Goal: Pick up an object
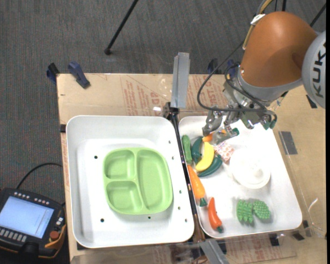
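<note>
1. A view from above and at a slant shows 2 shallow white bins side by side on a bench; the grey arm with its orange band [275, 48] reaches in from the right over the right bin [283, 191]

2. The gripper [226, 126] hangs over the far left part of the right bin, just above a heap of toy food. Whether the jaws stand apart or together cannot be told, since the wrist and cables hide them, and nothing can be seen held

3. The heap lies near the bin's left wall: a yellow banana [205, 157] resting on a dark green vegetable [210, 169], with a green cucumber [186, 146] beside them and a small speckled packet [225, 150] just to their right

4. Further forward lie an orange carrot [197, 185] along the left wall, a second small carrot [214, 215], a white round lid or dish [252, 172] and a bumpy green piece [253, 210]

5. The left bin [80, 147] holds a pale green divided plate [137, 180] with 3 compartments

6. Judged by look, the banana is light, hard, smooth plastic, likely slippery; a grasp across its narrow middle seems safest, though it touches its neighbours and may roll

7. Readable writing: part of the letters "KU" on the arm at the right edge. Reddish mirrored print on the cardboard under the bins is too faint to read
</note>
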### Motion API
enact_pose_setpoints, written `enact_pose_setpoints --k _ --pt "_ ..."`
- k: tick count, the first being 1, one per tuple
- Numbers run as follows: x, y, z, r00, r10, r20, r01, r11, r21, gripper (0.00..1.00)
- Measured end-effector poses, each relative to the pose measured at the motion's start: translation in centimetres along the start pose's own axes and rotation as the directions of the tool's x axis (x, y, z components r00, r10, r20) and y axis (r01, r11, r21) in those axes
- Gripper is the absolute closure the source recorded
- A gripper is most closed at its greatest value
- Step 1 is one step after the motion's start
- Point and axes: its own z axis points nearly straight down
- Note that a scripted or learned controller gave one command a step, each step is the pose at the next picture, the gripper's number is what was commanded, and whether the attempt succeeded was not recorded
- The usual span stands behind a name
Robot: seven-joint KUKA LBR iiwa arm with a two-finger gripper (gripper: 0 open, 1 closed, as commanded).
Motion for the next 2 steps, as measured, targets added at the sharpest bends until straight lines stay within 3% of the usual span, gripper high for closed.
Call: enact_pose_setpoints --k 1,2 --pt "5.5 3.7 2.3 0.986 0.164 -0.005 -0.164 0.986 -0.001 1.0" --pt "8.2 0.7 6.5 0.973 -0.232 -0.005 0.232 0.973 -0.005 1.0"
